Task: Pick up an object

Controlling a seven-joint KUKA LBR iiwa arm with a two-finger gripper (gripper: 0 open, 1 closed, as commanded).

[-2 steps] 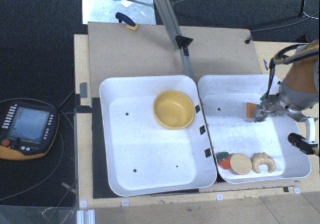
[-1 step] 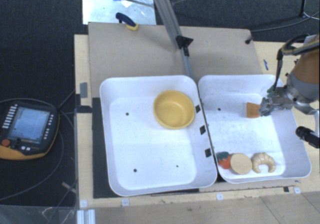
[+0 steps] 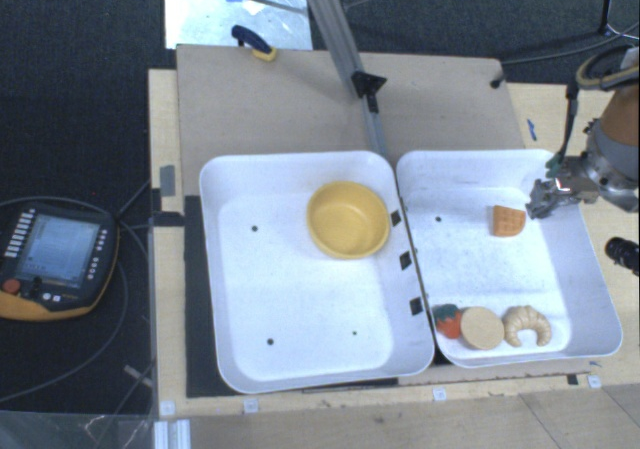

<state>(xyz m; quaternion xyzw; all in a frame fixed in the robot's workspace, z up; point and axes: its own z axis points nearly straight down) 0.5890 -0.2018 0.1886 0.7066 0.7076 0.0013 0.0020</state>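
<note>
A fixed camera looks down at a slant on two shallow white bins side by side on a bench. The claw (image 3: 549,194) sits at the right edge of the right bin (image 3: 590,267), on a grey arm (image 3: 615,162) with an orange band above the wrist. Nothing is seen held in it; whether it is wide or narrow cannot be told, since it is small and blurred here.

This looks like the approach step: the pick is not yet made. The nearest thing is an orange block (image 3: 507,221), just beside the claw, to its left and slightly nearer the camera, lying apart from everything else. The next move likely calls for shifting left over the block, lowering, and closing on it.

Farther from the claw, along the near wall of the same bin, three things crowd together: a croissant (image 3: 528,324), a tan disc (image 3: 480,328), and a red and green piece (image 3: 447,319). Farthest, in the left bin (image 3: 240,337), a yellow bowl (image 3: 347,219) stands upright.
</note>
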